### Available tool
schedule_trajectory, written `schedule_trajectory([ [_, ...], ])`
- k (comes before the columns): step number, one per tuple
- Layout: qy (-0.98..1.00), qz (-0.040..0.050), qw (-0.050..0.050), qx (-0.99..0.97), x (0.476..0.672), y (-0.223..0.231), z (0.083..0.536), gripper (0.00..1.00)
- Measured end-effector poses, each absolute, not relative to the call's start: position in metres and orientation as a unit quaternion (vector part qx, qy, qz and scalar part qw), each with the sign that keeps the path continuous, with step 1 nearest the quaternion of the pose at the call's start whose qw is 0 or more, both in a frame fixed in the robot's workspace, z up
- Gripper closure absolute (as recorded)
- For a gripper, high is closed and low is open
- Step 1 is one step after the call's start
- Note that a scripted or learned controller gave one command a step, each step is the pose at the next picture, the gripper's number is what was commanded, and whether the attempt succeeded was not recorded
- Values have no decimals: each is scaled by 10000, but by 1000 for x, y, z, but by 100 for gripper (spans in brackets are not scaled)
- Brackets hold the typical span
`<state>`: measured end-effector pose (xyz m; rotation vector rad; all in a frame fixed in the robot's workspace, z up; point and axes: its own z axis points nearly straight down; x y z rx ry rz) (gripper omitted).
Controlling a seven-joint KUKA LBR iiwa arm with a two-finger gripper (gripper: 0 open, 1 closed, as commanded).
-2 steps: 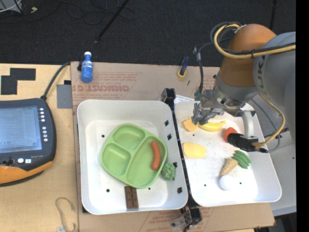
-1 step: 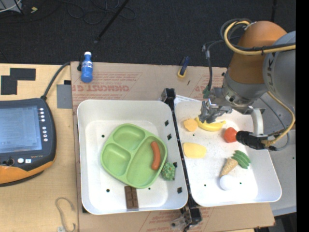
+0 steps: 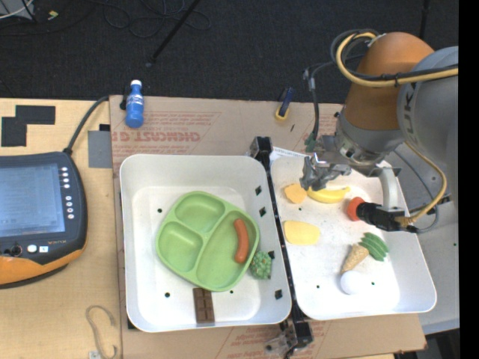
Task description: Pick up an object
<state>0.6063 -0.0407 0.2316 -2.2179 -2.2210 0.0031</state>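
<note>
In the right bin (image 3: 419, 290), the gripper (image 3: 318, 176) hangs low over the banana (image 3: 329, 194), just beside an orange wedge (image 3: 296, 194). Whether its 2 fingers are open or shut, I cannot tell. The banana looks like light, stiff, smooth plastic; take it across its middle.

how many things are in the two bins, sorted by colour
Yellow: 3, the curved banana, the small wedge, the flat oval piece
Green: 3, the divided plastic plate, the knobbly broccoli, the leafy pod
Red: 2, the sausage, the small round piece
White: 1, the egg
Tan: 1, the cone
Brown: 1, the chocolate bar
Total: 11
</note>
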Motion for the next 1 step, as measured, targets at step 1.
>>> schedule_trajectory([
  [1,-7067,13,5,-7075,613,-52,224,100],
])
